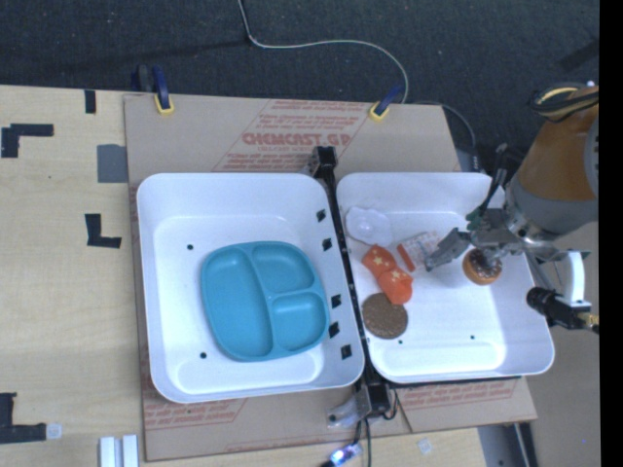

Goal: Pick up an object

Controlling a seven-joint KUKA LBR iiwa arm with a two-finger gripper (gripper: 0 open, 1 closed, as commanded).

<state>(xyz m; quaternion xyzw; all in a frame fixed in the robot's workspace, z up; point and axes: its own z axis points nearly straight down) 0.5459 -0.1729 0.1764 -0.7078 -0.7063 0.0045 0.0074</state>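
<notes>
Objects for the pick all lie in the right bin, and none of them shows between the fingers of the gripper, so as far as the view tells the pick is not yet made. The dark fingers point down and to the left over the middle of that bin, but whether they stand open or closed I cannot tell, since they read as one blurred dark shape. Just to their left lies a small red-and-white packet; just to their right, under the wrist, sits a small round brown-and-orange piece, near the gripper but apparently not in it. Further left are an orange carrot-like toy, a brown round disc just below it, and a pale clear object towards the bin's upper left corner. The left bin carries a blue divided plate, well apart from the arm. Judged from this, the approach is done in part; the descent onto one item, the closing and the lift all remain.
</notes>
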